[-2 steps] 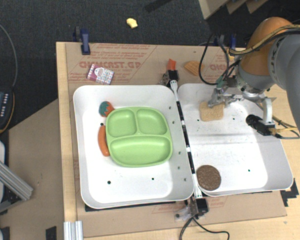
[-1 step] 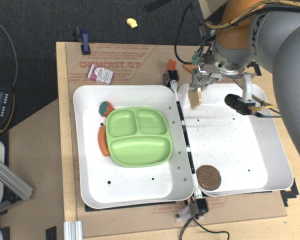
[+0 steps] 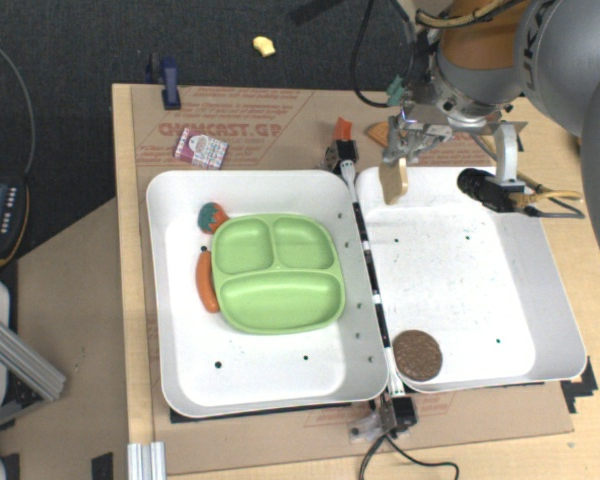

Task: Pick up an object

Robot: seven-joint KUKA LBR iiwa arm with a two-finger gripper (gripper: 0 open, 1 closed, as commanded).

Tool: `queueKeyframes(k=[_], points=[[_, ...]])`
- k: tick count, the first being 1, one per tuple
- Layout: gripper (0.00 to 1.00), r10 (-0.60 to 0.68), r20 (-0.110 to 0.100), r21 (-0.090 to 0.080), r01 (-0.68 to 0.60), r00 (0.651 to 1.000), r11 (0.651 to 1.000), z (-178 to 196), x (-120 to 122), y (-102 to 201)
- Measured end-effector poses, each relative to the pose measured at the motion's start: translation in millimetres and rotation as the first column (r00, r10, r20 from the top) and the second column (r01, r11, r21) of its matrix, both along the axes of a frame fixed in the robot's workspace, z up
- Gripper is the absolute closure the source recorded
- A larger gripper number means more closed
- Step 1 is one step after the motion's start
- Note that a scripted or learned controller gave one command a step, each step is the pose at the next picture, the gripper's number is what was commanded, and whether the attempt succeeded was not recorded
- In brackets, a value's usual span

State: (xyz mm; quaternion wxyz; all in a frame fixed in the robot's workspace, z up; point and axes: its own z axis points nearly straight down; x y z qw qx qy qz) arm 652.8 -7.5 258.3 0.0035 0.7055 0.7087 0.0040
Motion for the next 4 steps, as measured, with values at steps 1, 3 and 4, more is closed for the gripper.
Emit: queueKeyframes(k=[1, 3, 4], points=[[1.0, 0.0, -0.017, 0.002, 0.0, 1.0, 1.0, -45.7, -40.7, 43.1], [1.0, 0.0, -0.017, 0.001, 0.0, 1.0, 1.0, -45.7, -33.4, 49.3], [1.0, -0.004, -0.007, 0.007, 0.005, 1.0, 1.0, -49.8, -17.0, -2.2]])
